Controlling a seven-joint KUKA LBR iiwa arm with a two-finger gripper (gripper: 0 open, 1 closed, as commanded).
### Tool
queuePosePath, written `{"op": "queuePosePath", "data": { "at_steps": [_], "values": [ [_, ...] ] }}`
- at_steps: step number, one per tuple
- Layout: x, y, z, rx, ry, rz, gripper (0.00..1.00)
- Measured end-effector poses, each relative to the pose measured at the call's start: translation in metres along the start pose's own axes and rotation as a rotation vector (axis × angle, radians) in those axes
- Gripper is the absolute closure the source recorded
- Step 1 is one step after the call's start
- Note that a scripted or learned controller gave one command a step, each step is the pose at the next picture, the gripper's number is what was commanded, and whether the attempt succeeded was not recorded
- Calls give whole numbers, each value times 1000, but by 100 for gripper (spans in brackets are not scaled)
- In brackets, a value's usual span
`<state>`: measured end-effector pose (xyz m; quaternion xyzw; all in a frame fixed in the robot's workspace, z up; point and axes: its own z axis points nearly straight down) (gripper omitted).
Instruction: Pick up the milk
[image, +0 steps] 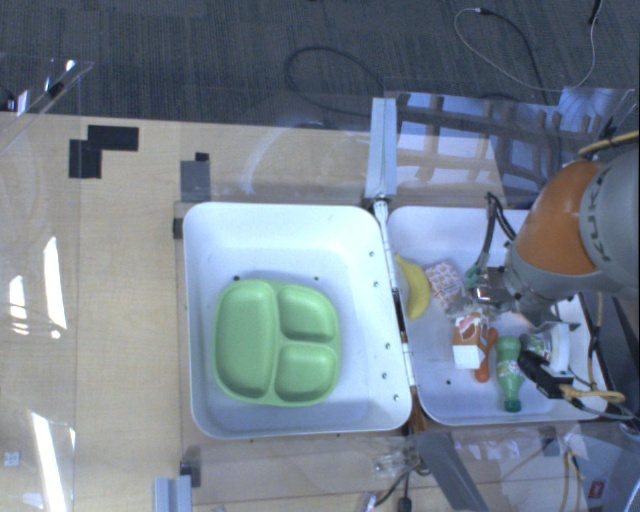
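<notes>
We look down at a slant on a pale wooden table (120, 300) carrying two shallow white bins side by side. The left bin (210, 240) holds a light green divided plate (278, 342) with three compartments, lying flat near the middle. The right bin (440, 235) holds a cluster of small things: a yellow banana (414, 286) close to the left wall, a crinkled speckled packet (443, 283) just beside it, a small milk carton (467, 342) with a white front and orange-red markings below those, an orange carrot-like piece (486, 356) touching the carton's right side, and a green bottle (510, 372) lying next to that. The grey arm with its orange band (565, 225) reaches in from the right, and its pincer (487, 295) sits low just above the carton. We cannot tell how the pincer is set.
</notes>
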<state>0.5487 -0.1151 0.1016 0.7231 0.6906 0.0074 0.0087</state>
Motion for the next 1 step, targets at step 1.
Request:
{"op": "queuePosePath", "data": {
  "at_steps": [1],
  "values": [
    [43,-9,-85,13,4,-464,100]
  ]
}}
